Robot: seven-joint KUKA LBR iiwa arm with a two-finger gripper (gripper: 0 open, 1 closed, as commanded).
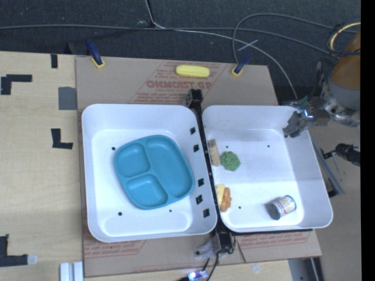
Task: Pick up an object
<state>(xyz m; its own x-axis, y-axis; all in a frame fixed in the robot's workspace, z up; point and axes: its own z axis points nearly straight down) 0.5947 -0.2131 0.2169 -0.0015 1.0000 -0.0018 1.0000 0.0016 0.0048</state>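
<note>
The counter (35, 174) carries a cardboard sheet (170, 86) held at its far edge by two clamps (95, 56), which presumably keep the sheet and the two bins on it from shifting. The left bin (94, 157) contains a blue divided plate (153, 171) lying flat near its middle. The right bin (304, 157) holds the candidate objects for the pick: a green broccoli-like piece (229, 161) just left of centre, a small tan item (213, 152) against the left wall beside it, a yellow-orange item (222, 197) nearer along the same wall, and a small can (282, 206) lying on its side toward the near right corner. A yellow banana-shaped object (192, 71) rests on the cardboard beyond both bins, outside the working area. The arm (345, 81) enters from the right, and the jaws (294, 126) are positioned above the far right corner of the right bin, well apart from every object in it. Nothing is visible between them, so the jaws carry no load; how wide they stand cannot be determined at this resolution. As a judgement, the pick has not been made: the arm is staged at the bin edge. The can is the nearest target, though its round side may roll under contact, and the items against the wall leave little clearance on that side.
</note>
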